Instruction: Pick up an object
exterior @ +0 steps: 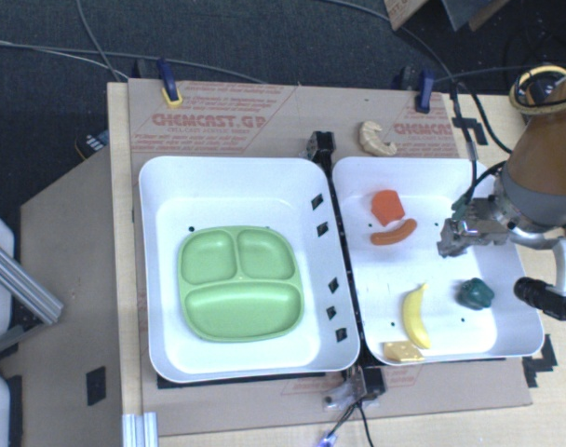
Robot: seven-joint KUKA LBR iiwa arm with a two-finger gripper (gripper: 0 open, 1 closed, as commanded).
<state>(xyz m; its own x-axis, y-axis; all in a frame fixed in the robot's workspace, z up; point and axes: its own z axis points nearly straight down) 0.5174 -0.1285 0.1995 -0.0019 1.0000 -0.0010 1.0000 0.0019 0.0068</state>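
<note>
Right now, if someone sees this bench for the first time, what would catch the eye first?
Probably the green divided plate, alone in the left bin. Next, the bright items in the right bin: an orange block touching a sausage, a banana and a dark green object. The gripper hangs over that bin's right side.

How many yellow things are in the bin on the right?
2: a banana near the right bin's front, and a small yellow block at its front edge. The arm may hide more.
</note>
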